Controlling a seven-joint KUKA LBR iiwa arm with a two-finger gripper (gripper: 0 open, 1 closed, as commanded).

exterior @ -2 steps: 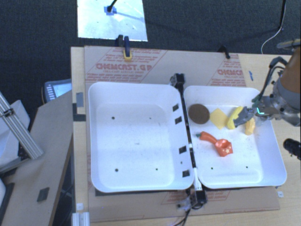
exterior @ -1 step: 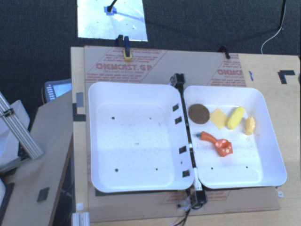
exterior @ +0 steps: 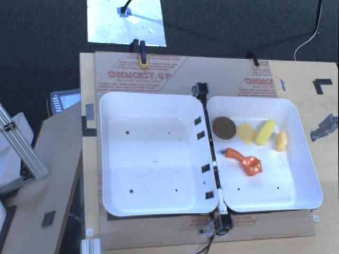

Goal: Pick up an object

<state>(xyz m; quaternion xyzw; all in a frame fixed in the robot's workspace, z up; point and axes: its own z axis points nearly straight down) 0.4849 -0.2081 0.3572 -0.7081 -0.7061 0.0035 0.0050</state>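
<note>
My claw (exterior: 324, 126) is cut off at the frame's right edge, outside the right bin (exterior: 304, 157), and I cannot tell how it is set. Inside that bin, near its far wall, a brown disc (exterior: 224, 127), a yellow block (exterior: 246, 133), a corn cob (exterior: 265, 132) and a small yellow piece (exterior: 281, 140) sit in a row. An orange tool (exterior: 244, 162) lies just nearer than the row. The left bin (exterior: 108, 157) adjoins the right bin.

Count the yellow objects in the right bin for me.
3: a yellow block beside the brown disc, a corn cob to its right, and a small yellow piece nearest the right bin wall. None seem hidden.
</note>
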